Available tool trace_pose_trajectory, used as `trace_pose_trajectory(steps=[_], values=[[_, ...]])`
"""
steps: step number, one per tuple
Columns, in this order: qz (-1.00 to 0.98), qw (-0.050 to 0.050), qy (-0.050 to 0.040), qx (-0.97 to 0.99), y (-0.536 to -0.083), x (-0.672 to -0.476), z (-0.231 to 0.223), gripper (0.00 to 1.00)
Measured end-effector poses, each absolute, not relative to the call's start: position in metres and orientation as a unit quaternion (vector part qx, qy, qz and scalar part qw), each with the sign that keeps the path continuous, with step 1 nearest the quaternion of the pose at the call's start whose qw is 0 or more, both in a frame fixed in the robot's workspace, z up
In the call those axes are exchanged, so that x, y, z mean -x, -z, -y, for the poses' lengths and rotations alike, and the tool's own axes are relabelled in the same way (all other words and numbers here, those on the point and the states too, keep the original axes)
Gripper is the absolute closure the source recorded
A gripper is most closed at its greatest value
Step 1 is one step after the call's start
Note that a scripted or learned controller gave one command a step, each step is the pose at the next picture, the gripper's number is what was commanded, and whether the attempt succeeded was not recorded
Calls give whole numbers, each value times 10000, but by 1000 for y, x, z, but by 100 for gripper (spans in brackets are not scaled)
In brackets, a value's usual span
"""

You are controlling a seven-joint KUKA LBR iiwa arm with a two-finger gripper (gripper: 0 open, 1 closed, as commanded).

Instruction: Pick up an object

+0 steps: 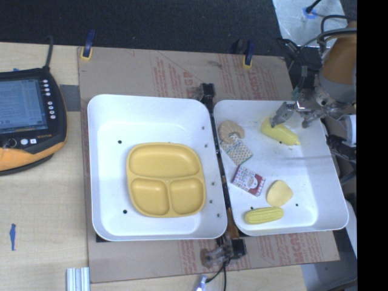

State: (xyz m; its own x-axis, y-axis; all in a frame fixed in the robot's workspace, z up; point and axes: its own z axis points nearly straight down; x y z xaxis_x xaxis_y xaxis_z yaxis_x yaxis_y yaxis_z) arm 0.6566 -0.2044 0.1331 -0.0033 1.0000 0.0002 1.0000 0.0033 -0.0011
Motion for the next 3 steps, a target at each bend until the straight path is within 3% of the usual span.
trace_pose_trajectory(steps=[1,2,3], values=[[7091,15,-13,7051,-95,-656,183,0],[7101,16,-17,7041,-106,-656,183,100],[7088,8,5,7054,-189,-657,98,100]])
